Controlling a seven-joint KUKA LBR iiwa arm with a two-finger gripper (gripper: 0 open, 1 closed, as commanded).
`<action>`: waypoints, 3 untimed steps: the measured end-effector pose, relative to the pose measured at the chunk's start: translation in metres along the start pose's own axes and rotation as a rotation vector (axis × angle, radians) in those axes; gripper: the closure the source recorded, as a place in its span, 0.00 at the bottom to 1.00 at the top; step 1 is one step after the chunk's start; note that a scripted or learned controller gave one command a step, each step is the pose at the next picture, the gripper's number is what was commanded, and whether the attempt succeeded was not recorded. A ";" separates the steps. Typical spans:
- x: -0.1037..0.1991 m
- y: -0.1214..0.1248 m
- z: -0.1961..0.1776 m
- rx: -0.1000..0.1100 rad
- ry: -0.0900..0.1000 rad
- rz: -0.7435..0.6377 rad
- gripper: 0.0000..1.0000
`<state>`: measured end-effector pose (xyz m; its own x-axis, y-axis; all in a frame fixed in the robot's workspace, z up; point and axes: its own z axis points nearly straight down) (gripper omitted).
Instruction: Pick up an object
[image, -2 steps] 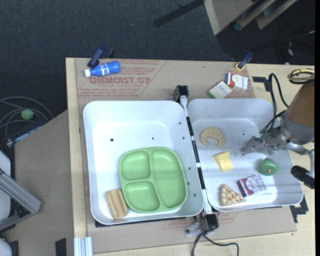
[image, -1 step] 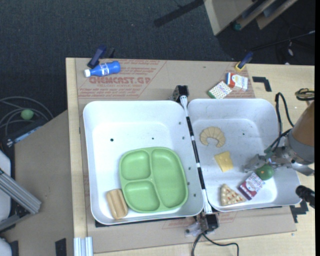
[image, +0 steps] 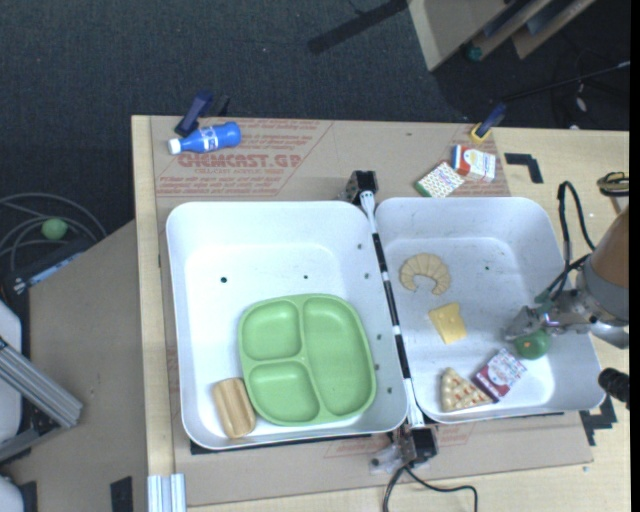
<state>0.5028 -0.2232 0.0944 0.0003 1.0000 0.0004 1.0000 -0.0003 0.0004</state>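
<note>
the gripper (image: 528, 330) sits low in the right bin (image: 480, 215), directly over a small green round object (image: 534, 346) near the bin's right side. i cannot tell its state. the object is partly hidden, smooth and ball-like, beside a red-and-white packet (image: 500, 373).

You see the arm (image: 612, 262) cut off by the right edge, so little beyond its wrist shows, and the claw (image: 533, 330) is small and dark enough that you cannot tell how its fingers stand or whether they touch the green round object (image: 533, 346) partly covered beneath it. The small red packet (image: 500, 375) carries print too fine for you to read, as do the little cartons (image: 455, 172) on the desk (image: 300, 160) behind the right bin (image: 560, 395). At the left edge a grey metal rail (image: 35, 385) runs out of view.
</note>
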 end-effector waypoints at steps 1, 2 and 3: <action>0.055 0.047 -0.040 -0.002 0.000 -0.003 1.00; 0.108 0.055 -0.126 -0.002 0.000 -0.002 1.00; 0.171 0.050 -0.126 0.002 0.002 -0.002 1.00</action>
